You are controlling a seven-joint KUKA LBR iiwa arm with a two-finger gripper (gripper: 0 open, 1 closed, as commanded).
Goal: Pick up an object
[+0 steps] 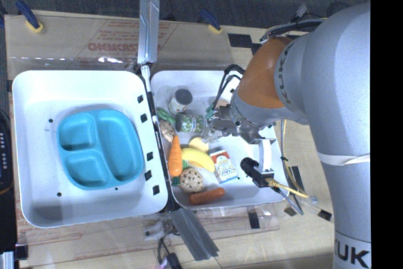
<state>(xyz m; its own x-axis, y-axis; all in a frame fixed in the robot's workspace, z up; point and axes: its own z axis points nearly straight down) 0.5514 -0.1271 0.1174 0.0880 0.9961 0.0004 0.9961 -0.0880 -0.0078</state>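
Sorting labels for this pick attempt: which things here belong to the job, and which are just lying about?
Job: gripper; pickable items in the right bin: carrot, banana, cookie, sausage, small carton.

Lying about: blue divided tray, left bin.

White letters "UK" on grey arm (pixel 343 135).

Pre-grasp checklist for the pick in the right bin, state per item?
1. Gripper over the right bin: ok, it sits above the clutter's upper part.
2. Grip state: cannot tell, the wrist hides it.
3. Object held: cannot tell.
4. Targets present: ok, carrot, banana, cookie, sausage and a small red-and-white box lie in the bin.
5. Spacing: not ok, the carrot, banana and cookie touch or overlap.
6. Left bin: ok, the blue tray lies apart from the arm.
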